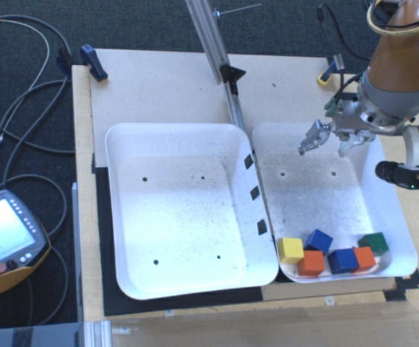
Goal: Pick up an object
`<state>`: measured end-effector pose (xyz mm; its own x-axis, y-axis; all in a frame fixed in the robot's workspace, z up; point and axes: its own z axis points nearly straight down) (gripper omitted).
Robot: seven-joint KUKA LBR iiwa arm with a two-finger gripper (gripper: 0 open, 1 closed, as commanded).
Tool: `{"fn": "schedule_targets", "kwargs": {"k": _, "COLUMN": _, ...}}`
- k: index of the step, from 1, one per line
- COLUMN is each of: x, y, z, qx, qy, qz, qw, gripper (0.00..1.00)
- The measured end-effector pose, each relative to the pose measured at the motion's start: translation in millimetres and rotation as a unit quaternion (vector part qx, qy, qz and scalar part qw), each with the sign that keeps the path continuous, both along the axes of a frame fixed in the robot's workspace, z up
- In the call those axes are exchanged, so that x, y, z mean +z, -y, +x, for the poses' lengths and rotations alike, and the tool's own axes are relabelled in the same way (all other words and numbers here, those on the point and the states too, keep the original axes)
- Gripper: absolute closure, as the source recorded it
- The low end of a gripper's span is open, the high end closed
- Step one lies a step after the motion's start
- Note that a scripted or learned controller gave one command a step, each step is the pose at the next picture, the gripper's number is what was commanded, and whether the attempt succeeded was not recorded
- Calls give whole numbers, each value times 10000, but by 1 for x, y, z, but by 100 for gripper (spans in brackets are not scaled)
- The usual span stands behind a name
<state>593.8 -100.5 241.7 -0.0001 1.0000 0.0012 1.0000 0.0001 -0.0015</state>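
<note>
Small coloured cubes (331,251) — yellow, orange, blue, green — cluster in the right bin's (296,194) near end; the gripper (328,142) hangs over its far end, fingers apart, holding nothing.

I see six small solid blocks clustered in the lower right of the frame, along the near edge of the right-hand shallow white bin (394,215). Leftmost is a yellow cube (291,249), touching an orange cube (310,263) just below and to its right. Behind the orange one a blue cube (319,240) sits tilted on a corner. A second blue cube (343,260) lies to the right of the orange one, then a smaller orange block (365,258), with a dark green cube (373,243) just behind it, nearest the bin's right wall.
</note>
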Motion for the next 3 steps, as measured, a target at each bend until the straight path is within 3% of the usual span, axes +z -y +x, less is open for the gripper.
{"fn": "schedule_targets", "kwargs": {"k": 1, "x": -128, "y": -4, "z": -71, "qx": -8, "qy": -56, "qz": 14, "qw": 10000, "gripper": 0}}
{"fn": "schedule_targets", "kwargs": {"k": 2, "x": -140, "y": 74, "z": -57, "qx": -29, "qy": 14, "qz": -30, "qw": 10000, "gripper": 0}}
{"fn": "schedule_targets", "kwargs": {"k": 3, "x": -142, "y": 27, "z": -24, "qx": 28, "qy": 21, "qz": 1, "qw": 10000, "gripper": 0}}
